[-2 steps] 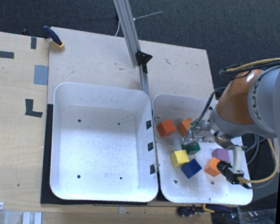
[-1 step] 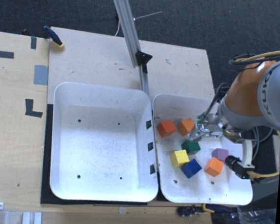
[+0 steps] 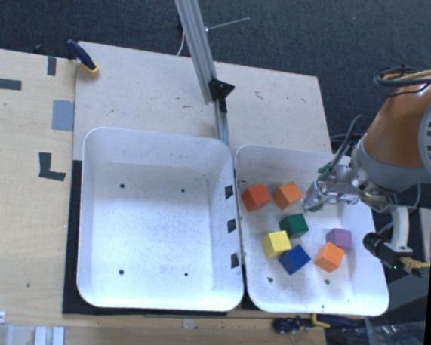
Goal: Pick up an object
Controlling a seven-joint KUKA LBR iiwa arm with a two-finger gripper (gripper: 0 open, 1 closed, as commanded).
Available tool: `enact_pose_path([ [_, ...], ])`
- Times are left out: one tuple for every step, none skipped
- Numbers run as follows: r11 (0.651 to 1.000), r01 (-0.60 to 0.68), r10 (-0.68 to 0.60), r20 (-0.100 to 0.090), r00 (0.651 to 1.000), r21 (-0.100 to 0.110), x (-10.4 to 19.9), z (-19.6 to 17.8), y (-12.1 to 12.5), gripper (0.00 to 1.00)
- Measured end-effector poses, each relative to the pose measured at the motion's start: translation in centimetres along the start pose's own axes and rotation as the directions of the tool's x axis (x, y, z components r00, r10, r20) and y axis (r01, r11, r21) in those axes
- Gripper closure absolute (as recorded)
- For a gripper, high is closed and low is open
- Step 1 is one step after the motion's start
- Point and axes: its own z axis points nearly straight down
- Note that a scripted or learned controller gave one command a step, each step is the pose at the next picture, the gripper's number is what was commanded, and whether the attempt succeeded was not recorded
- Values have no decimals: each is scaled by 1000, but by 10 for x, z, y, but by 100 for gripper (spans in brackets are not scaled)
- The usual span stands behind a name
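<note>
The right bin (image 3: 355, 295) holds several small blocks. A red-orange block (image 3: 255, 197) and an orange block (image 3: 288, 195) lie toward its back. Below them sit a green block (image 3: 294, 225), a yellow block (image 3: 276, 243) and a blue block (image 3: 294, 259). A purple block (image 3: 339, 237) and another orange block (image 3: 329, 256) rest further right. My gripper (image 3: 316, 200) hangs over the bin just right of the upper orange block and above the green one. Nothing shows between its fingers.
The left bin (image 3: 92, 194) stands beside the right one, with a raised divider (image 3: 231, 207) between them. A slanted metal rail (image 3: 201, 45) crosses the bench at the back. A blue and yellow tool (image 3: 82, 56) lies at the far left.
</note>
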Motion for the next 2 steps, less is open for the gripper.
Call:
enact_pose_path([
  [1000, 0, 0, 0, 1000, 1, 0, -27, 1, 100],
  [1000, 3, -3, -2, 1000, 7, 47, -19, -13, 100],
])
